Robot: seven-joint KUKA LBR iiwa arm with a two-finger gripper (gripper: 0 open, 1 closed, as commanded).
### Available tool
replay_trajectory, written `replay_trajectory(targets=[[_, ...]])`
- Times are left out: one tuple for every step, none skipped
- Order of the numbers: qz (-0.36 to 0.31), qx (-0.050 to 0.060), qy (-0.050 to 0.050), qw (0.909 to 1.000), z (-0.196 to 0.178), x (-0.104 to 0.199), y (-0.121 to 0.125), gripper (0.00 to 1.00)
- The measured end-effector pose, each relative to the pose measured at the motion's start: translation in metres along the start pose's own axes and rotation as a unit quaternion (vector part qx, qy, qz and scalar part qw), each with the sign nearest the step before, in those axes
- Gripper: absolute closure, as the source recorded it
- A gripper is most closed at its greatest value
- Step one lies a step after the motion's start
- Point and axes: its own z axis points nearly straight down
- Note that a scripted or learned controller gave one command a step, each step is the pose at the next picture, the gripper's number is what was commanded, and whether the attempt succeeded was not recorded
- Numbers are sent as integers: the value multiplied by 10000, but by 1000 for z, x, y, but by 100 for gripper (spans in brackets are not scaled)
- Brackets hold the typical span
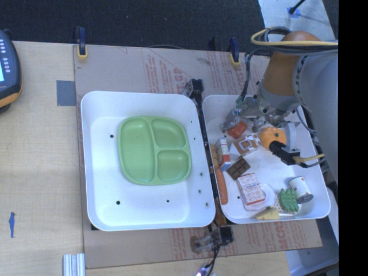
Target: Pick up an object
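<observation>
Camera view: two white bins (92, 154) on cardboard-covered bench (46, 177).

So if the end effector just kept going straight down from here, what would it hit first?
Probably the small red-orange item at the far end of the right-hand shallow white bin, directly under the end effector. Depth is hard to judge from above.

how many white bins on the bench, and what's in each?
2. Left bin holds a green divided plate. Right bin holds a clutter of small objects, with the gripper down at its far end. The arm may hide more items.
</observation>
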Motion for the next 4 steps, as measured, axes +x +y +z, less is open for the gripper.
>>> replay_trajectory(targets=[[-13,-27,0,10000,-1,7,13,0],[-1,-28,-5,10000,-1,-17,13,0],[-21,0,-2,10000,0,19,3,0],[-28,3,-4,10000,-11,17,3,100]])
